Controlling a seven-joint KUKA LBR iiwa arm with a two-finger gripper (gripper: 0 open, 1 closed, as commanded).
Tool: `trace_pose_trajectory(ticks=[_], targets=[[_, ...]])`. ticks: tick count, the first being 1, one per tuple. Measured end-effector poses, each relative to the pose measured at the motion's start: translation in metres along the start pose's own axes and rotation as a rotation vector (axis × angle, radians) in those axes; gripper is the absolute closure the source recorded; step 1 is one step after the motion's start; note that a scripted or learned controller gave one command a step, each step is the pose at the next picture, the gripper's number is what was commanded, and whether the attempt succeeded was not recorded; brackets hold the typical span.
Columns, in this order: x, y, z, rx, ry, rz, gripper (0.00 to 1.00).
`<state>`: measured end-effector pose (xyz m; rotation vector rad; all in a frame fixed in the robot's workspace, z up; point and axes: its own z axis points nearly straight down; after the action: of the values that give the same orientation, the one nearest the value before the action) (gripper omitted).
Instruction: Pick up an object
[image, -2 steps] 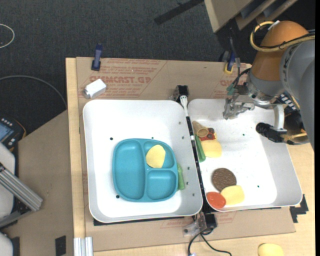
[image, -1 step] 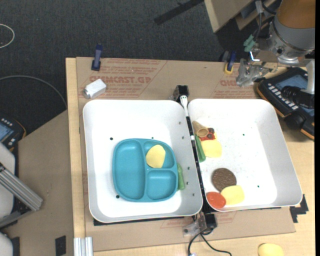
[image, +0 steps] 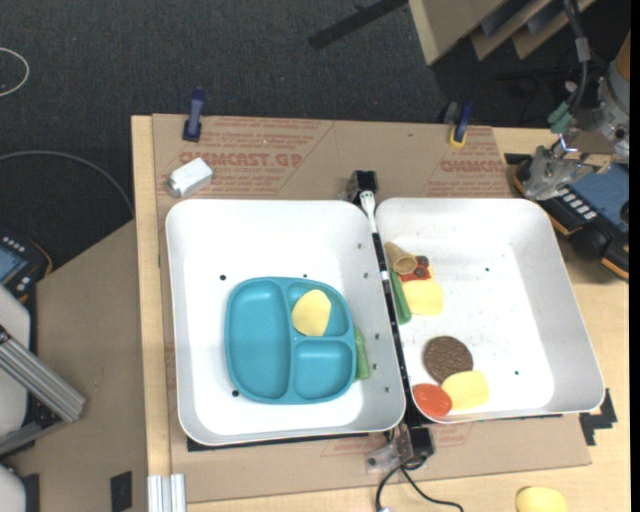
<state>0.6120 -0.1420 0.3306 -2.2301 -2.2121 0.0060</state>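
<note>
While the arm sits back at the upper right of the camera view, its gripper (image: 560, 150) hangs above the table edge outside the right bin (image: 520, 225), and whether it is open or closed I cannot tell at this size. Nothing is between it and any object, so the pick looks to be at its very start, with the approach not yet made. Candidates lie in the right bin along its left and near sides: a small tan cup (image: 404, 264) beside a yellow block (image: 424, 297) and a green stick (image: 399, 297), then a brown disc (image: 447, 356) touching a yellow piece (image: 465, 389) and an orange-red piece (image: 433, 400). In the left bin (image: 200, 260) a teal divided tray (image: 285, 340) carries a yellow lemon-like piece (image: 311, 313). My judgement is that the next move calls for choosing one target, swinging left over it and descending with room around it; the brown disc lies flat and may be hard to grip
</note>
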Motion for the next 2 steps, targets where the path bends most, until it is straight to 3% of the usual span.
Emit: trace_pose_trajectory(ticks=[1, 2], targets=[[0.044, -0.036, 0.05, 0.005, 0.005, -0.01, 1.0], [0.147, -0.086, 0.01, -0.003, 0.007, -0.02, 1.0]])
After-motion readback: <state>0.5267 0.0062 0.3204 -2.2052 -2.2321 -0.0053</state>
